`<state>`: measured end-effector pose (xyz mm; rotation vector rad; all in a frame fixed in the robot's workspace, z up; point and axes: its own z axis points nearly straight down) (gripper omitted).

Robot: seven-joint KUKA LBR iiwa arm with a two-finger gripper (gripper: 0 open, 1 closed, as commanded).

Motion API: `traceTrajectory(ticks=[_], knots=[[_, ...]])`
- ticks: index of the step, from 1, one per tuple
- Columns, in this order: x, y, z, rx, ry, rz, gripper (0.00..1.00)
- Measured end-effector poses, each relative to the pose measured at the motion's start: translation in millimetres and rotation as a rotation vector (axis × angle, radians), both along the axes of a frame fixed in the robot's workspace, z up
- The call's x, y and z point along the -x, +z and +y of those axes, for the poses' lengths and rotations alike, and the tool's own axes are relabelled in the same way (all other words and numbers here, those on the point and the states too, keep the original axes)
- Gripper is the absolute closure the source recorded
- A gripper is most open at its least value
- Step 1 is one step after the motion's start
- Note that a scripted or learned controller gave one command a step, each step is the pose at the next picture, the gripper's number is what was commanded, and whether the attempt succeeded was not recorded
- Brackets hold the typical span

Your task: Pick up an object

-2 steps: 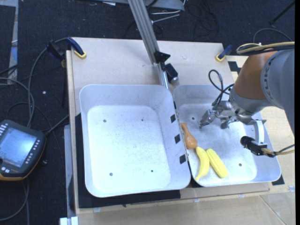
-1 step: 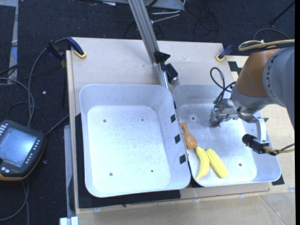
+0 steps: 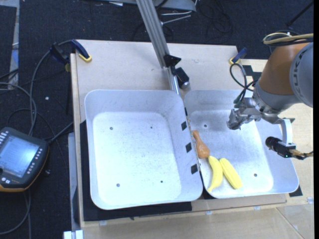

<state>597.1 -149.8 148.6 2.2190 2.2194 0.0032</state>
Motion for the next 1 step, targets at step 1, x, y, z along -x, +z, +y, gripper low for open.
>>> traceTrajectory(ticks=[1], knots=[[-0.1,57.3,9.1,0.0,0.001,-0.001,1.0]])
